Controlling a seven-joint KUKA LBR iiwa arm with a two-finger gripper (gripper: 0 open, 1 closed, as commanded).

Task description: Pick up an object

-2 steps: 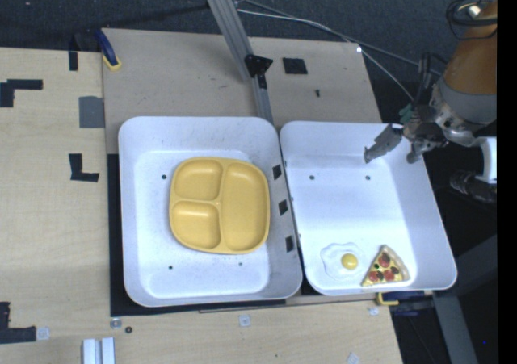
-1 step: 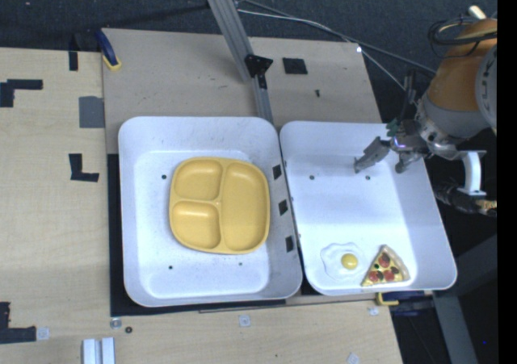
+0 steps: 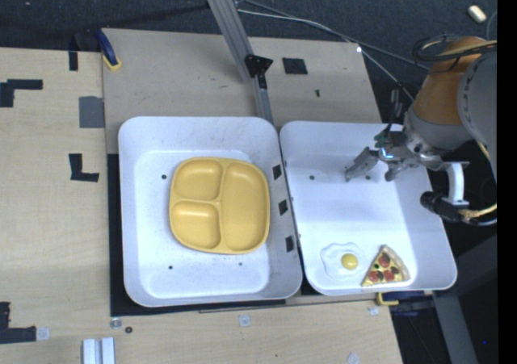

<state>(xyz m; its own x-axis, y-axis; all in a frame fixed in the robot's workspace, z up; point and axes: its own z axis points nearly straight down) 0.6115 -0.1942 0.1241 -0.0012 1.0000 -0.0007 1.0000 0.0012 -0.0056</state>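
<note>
Plate (image 3: 219, 204), yellow and three-sectioned, lies in the left bin (image 3: 133, 193), well left of the jaws and below them in the view. Fried egg (image 3: 342, 260) and pizza slice (image 3: 385, 266) sit side by side in the right bin's (image 3: 323, 193) near corner, below the jaws. The gripper (image 3: 375, 167) hangs over that bin's upper part, jaws spread apart, gripping nothing.

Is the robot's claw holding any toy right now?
No. The claw hangs open over bare bin floor; the fried egg and pizza slice lie apart from it.
</note>
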